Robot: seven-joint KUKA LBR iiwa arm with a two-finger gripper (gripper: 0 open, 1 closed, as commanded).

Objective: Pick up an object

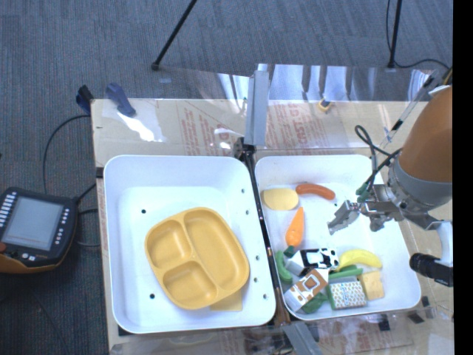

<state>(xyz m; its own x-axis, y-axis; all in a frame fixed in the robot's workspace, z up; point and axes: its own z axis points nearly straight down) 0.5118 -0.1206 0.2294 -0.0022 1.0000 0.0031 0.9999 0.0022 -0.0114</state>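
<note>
My gripper (344, 218) hangs over the middle of the right bin (336, 165), open, with nothing between its fingers. Left of it lie an orange carrot (295, 228), a pale yellow round piece (281, 198) and a red-orange sausage (315, 191). Below it are a yellow banana (360, 258) and a black-and-white toy (319, 258). At the bin's near edge sit a green pepper-like piece (286, 266), a small brown and white box (307, 287), a checkered packet (347, 294) and a tan cracker (373, 285).
The left bin (133, 176) holds a yellow divided plate (196, 257). A teach pendant (33, 228) lies on the floor at the left. Cables (369, 150) loop off the arm above the right bin. A grey post (256, 109) stands behind the two bins.
</note>
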